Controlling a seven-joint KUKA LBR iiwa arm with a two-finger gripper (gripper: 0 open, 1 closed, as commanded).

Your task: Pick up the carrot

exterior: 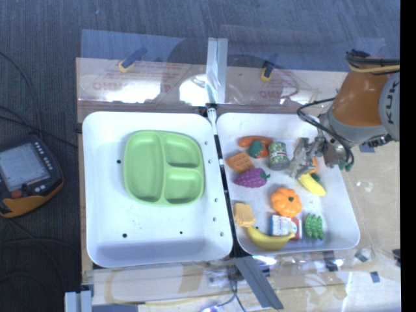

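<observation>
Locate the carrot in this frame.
The carrot lies at the far end of the right bin, near the divider, with the tin can to its right and the purple grapes below.

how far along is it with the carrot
Done: the gripper has reached into the right bin, among the toy food. In hand: nothing that I can see; the carrot lies at the bin's far left corner beside the green-topped can, apart from the gripper. Left: move over the carrot, grasp it, lift.
</observation>
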